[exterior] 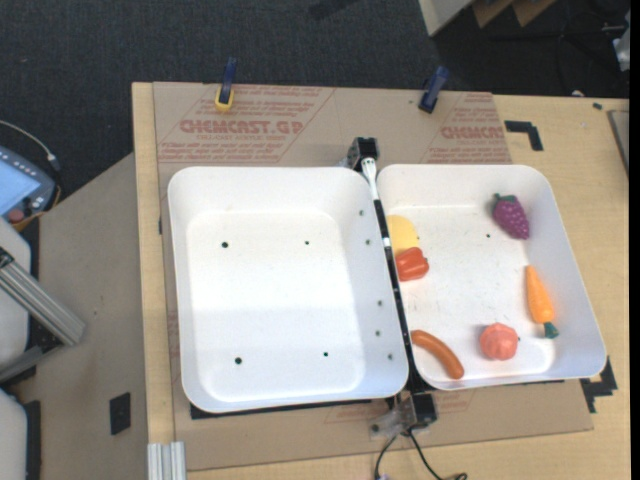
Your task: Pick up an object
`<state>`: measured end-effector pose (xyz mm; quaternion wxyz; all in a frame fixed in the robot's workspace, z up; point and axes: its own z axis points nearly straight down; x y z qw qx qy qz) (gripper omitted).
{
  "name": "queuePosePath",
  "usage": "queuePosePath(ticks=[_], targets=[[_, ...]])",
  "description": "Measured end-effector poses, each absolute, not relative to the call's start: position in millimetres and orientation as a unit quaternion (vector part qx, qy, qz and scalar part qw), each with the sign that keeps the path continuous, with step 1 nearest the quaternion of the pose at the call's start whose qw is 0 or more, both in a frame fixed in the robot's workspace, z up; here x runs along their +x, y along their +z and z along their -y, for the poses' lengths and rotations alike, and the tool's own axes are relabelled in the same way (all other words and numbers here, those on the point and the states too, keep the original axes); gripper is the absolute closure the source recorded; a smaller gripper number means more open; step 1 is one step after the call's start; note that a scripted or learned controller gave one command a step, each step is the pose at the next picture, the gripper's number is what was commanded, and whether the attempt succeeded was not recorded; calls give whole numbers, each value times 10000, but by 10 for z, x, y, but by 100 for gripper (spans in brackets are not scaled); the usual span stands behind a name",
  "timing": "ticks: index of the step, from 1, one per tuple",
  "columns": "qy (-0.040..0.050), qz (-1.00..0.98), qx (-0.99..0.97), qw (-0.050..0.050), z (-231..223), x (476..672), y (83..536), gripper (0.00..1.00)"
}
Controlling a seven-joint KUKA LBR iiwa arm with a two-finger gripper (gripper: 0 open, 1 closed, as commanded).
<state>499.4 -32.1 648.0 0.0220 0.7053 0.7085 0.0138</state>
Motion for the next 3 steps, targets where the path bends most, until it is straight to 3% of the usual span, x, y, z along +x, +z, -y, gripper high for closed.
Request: queuePosePath(ticks=[3], targets=[[185, -7087, 7047, 286, 313, 5011, 6803, 100]])
